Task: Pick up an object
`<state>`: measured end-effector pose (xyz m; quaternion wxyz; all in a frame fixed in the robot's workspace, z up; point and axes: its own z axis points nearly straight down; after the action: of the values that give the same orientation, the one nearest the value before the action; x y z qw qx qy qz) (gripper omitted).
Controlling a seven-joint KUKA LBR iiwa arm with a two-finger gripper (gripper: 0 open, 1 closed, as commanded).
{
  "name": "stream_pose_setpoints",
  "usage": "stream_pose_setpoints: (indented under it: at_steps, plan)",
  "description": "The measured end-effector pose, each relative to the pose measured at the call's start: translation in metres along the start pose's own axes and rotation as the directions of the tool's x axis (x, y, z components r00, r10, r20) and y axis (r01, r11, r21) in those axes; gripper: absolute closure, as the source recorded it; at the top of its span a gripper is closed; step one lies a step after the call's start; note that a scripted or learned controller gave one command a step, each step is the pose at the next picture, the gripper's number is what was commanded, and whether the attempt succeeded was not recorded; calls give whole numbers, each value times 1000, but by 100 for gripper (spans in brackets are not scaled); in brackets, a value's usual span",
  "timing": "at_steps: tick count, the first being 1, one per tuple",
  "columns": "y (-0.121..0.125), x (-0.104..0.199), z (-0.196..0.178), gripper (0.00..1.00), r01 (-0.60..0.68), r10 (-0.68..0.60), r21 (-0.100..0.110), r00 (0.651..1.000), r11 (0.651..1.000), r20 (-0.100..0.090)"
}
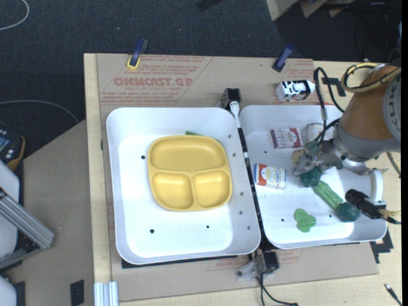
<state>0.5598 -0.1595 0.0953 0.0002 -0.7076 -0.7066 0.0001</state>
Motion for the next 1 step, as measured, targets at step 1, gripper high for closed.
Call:
stream_pose_setpoints:
  at_steps: [1]
  plan:
    - [6,-1,-44,100,3,-3,-7,1000,1000,3]
